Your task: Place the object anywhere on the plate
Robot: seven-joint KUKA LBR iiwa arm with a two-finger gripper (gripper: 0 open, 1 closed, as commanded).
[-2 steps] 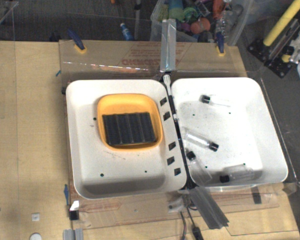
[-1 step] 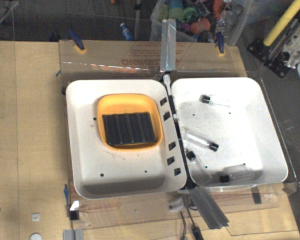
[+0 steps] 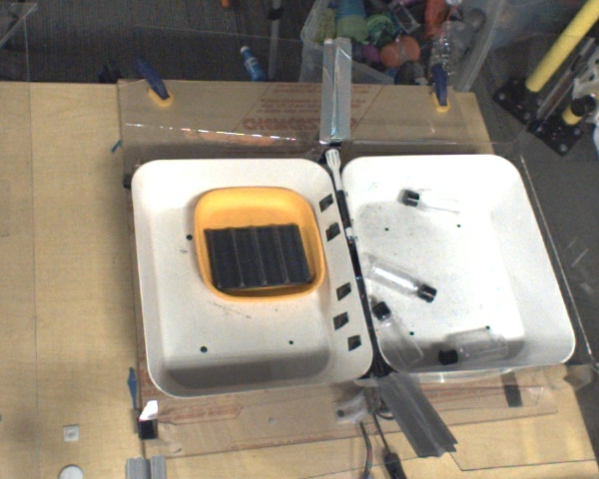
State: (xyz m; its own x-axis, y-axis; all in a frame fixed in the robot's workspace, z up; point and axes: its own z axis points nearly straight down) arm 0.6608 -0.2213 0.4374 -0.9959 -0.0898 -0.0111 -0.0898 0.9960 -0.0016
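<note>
Two bins: shallow white left bin and shallow white right bin, side by side, meeting along a central seam
Plate: rounded-square orange plastic plate; lies flat in the left bin, toward its far half
Object: black ribbed rectangular slab; rests flat on the plate, inside its rim, covering most of the floor and sitting toward the near edge; upright ridges run front to back
Other contents: three clear plastic tubes with black caps in the right bin; one near the far wall; one near the seam; one against the near wall; all well apart from the plate
Gripper: how wide it stands, and whether it carries anything, cannot be told from this view
Step in hand: judged as the end of the task; the slab already lies on the plate, so the placing appears done
Next move: judged to call for no further grasp; if a tube were the intended object instead, a reach into the right bin and a carry across the seam would be needed
</note>
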